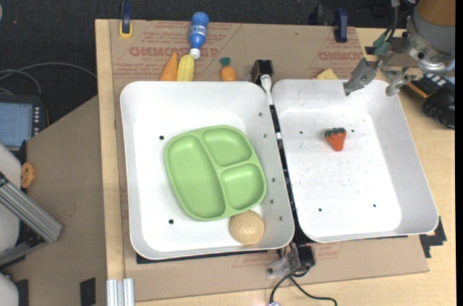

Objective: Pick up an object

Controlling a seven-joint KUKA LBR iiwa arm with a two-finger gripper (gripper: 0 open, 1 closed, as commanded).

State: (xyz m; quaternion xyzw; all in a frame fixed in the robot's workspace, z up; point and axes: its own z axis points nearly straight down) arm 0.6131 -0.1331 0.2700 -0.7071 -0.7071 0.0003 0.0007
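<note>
A small red strawberry-like toy with a green top [335, 139] lies in the right bin [376, 214], a little above its middle. In the left bin [141, 153] rests a green divided plate [215, 171], and a tan round ball [247, 227] sits at the plate's near right corner. My gripper [376, 79] hangs over the far right corner of the right bin, up and to the right of the red toy. Its two grey fingers [357, 80] stand apart, open, with nothing between them.
On the cardboard behind the left bin lie a blue-capped white bottle [197, 32], a corn cob [186, 67], an orange carrot [169, 69] and a small carrot [228, 71]. A black clamp [261, 71] sits between the bins' far corners. Cables run at the near edge.
</note>
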